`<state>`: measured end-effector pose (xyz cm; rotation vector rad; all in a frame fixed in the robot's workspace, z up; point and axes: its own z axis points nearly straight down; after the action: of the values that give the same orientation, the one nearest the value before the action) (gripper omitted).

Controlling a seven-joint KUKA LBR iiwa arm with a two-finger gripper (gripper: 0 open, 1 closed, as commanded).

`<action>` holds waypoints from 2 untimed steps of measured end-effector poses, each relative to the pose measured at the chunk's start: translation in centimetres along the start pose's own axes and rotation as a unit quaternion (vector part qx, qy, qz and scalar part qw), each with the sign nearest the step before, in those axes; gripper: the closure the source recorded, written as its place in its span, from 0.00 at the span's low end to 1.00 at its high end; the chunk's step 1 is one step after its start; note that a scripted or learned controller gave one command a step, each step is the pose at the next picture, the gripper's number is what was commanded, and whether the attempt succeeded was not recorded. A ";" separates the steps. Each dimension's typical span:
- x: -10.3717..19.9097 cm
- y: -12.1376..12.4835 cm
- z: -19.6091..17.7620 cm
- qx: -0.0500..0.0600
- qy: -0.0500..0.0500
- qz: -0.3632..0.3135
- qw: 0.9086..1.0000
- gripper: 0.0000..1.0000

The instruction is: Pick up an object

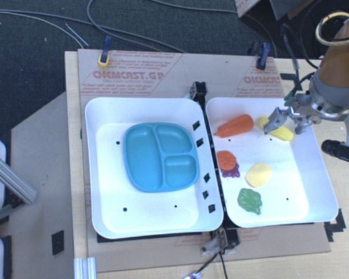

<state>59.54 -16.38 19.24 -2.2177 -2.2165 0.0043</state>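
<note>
Reaching in from three o'clock, the arm (337, 68) hangs over the right bin (314, 190), whose floor toward five o'clock lies bare. Across the divider, the left bin (99, 173) holds a blue divided plate (161, 156) with white room all round it. Inside the right bin lie a carrot (235, 125), an orange and purple piece (227, 162), a pale yellow lump (258, 174), a green piece (249, 200) and a yellow piece (283, 134). Fingers spread and gripping nothing, the gripper (289, 122) stands just above that yellow piece, which lies at its six o'clock.
</note>
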 end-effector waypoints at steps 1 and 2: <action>0.6 -0.1 6.3 0.001 0.000 0.000 1.000 0.00; 0.6 -0.1 11.0 0.000 0.000 0.000 1.000 0.00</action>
<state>59.36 -15.71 8.20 -2.2169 -2.2177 0.0041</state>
